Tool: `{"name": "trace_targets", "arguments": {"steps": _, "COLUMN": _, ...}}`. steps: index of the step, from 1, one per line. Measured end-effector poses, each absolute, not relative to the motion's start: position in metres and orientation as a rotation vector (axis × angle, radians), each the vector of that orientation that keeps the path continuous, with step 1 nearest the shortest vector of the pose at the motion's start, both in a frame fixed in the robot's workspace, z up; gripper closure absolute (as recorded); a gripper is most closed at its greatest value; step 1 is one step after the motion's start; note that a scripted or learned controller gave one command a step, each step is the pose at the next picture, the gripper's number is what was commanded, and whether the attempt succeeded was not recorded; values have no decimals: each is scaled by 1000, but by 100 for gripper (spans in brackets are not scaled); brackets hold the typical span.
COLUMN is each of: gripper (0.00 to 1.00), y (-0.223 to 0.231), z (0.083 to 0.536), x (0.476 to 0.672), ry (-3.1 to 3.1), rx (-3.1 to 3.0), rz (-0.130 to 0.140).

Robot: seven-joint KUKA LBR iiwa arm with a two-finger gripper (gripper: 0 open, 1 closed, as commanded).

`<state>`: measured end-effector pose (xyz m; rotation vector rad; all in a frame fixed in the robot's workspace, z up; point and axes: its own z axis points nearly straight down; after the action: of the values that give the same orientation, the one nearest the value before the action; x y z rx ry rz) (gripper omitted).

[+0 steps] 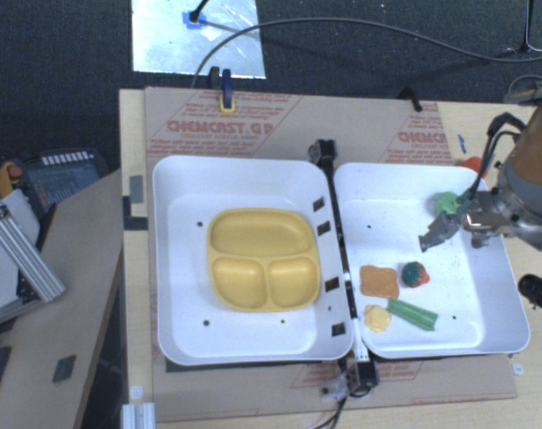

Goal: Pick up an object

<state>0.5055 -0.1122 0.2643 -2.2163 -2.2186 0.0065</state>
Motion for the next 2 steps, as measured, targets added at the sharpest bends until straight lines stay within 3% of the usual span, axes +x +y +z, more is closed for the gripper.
{"name": "trace_targets", "arguments": {"steps": 1, "gripper": 0, "y": -112, "z": 269, "x": 507, "ry": -2226, "rx": -2219, "rz": -2}}
{"name": "trace_targets", "arguments": {"steps": 2, "gripper": 0, "y": -113, "z": 227, "x": 508, "ry": -2221, "rx": -2219, "rz": 1}}
